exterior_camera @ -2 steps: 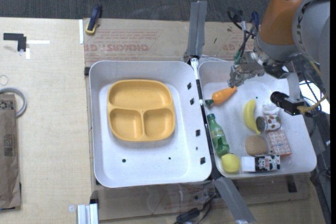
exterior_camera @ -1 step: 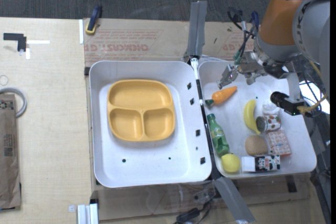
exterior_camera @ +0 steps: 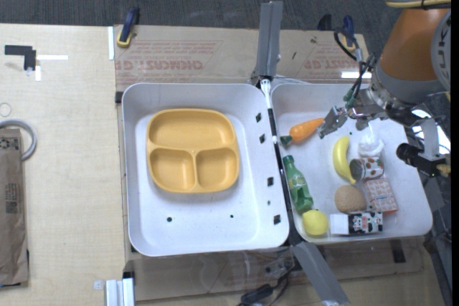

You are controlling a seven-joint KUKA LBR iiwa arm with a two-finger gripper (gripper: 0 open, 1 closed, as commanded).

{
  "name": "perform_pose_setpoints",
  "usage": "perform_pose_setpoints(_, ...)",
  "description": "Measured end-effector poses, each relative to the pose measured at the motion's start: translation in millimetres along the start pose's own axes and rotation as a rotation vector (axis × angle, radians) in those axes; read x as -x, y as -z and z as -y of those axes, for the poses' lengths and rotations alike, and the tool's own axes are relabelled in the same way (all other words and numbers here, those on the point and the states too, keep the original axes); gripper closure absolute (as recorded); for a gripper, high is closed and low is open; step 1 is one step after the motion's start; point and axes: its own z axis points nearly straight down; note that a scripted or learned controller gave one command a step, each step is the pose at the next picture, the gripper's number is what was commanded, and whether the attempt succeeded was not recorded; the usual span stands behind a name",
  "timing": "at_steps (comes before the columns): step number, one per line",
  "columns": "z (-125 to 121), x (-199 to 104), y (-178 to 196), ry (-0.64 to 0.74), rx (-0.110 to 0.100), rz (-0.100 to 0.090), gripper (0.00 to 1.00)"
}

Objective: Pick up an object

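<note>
Carrot (exterior_camera: 307,129): my likeliest target, lying in the upper left of the right bin (exterior_camera: 419,226), right of frame centre, apart from the other items.
Hand (exterior_camera: 343,115): I see it just right of the carrot's thick end, low over the bin, gripping nothing; its fingers look parted.
Clutter: banana (exterior_camera: 341,156), green bottle (exterior_camera: 297,185), lemon (exterior_camera: 315,223) and small boxes crowd the lower right.
Left bin (exterior_camera: 136,175): holds a yellow divided tray (exterior_camera: 192,150).
My plan: I'd shift left, centre over the carrot, turn the fingers across its width, descend to the floor, close, then lift slowly.
</note>
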Motion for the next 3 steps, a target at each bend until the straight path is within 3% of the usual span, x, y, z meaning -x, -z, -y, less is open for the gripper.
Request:
perform_pose_setpoints(1,11.2,36.2,-103.6,0.033,0.001,0.000,0.00)
perform_pose_setpoints(2,11.4,37.0,-94.9,0.032,0.000,0.000,1.00)
perform_pose_setpoints(3,-37.2,-18.2,31.1,0.051,0.002,0.001,1.00)
